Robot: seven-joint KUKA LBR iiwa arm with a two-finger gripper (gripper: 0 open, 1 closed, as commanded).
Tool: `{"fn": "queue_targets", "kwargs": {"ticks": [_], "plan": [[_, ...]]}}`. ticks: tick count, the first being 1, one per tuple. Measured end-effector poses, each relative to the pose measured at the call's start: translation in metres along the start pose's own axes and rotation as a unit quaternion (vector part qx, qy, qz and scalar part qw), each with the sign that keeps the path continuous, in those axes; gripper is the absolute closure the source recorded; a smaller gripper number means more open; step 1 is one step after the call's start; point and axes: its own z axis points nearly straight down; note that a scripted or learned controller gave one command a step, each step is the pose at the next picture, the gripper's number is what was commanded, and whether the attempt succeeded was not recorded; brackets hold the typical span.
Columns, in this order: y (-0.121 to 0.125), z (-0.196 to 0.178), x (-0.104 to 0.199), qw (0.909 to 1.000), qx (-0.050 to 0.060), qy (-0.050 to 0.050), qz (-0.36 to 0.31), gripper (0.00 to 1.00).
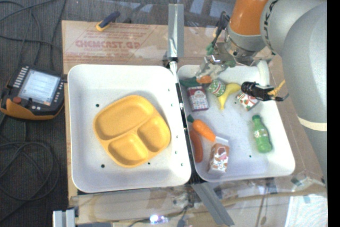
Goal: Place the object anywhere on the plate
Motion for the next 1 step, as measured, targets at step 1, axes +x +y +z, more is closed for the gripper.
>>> {"fn": "queue_targets", "kwargs": {"ticks": [1], "plan": [[0.001, -0.0177, 0.0067, 0.9998, -0.001, 0.003, 0.021, 1.0]]}}
